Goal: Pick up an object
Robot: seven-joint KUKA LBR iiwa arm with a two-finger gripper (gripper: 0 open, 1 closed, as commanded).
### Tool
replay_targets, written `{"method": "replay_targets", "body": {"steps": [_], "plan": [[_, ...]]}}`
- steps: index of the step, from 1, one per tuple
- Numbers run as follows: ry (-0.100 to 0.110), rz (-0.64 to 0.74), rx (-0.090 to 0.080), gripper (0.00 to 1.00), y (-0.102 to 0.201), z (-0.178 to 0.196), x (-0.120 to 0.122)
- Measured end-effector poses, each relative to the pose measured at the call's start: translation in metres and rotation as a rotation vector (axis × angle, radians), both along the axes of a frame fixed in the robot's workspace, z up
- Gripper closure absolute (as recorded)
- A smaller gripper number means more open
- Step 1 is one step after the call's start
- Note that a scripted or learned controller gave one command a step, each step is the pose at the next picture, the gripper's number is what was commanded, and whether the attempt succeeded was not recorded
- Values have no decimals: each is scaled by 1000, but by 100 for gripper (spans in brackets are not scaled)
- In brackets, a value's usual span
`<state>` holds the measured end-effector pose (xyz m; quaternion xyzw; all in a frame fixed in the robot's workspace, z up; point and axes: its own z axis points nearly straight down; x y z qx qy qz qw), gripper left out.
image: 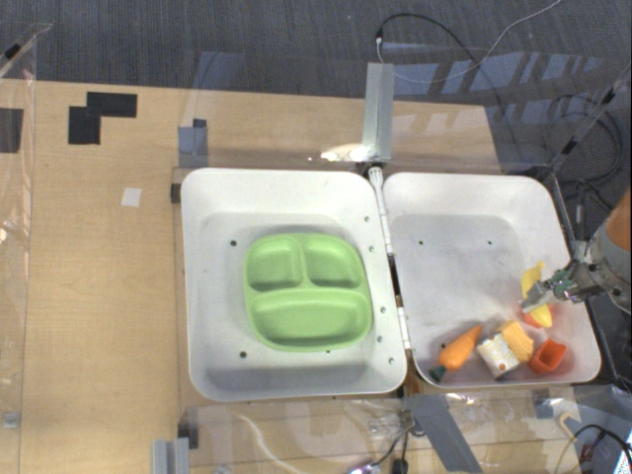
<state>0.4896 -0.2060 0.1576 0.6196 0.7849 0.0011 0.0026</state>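
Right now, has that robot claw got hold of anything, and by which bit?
Cannot be told. The gripper sits low at the right bin's edge, touching or overlapping a yellow piece, but too small and blurred to confirm a hold.

A divided plate [307, 291] lies in the left bin [202, 265]. Several small toys [504, 349] cluster in the right bin's [464, 225] near right corner.
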Motion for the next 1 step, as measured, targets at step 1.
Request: {"method": "replay_targets", "body": {"steps": [1], "plan": [[1, -68, 2, 100, 64, 24, 43]]}}
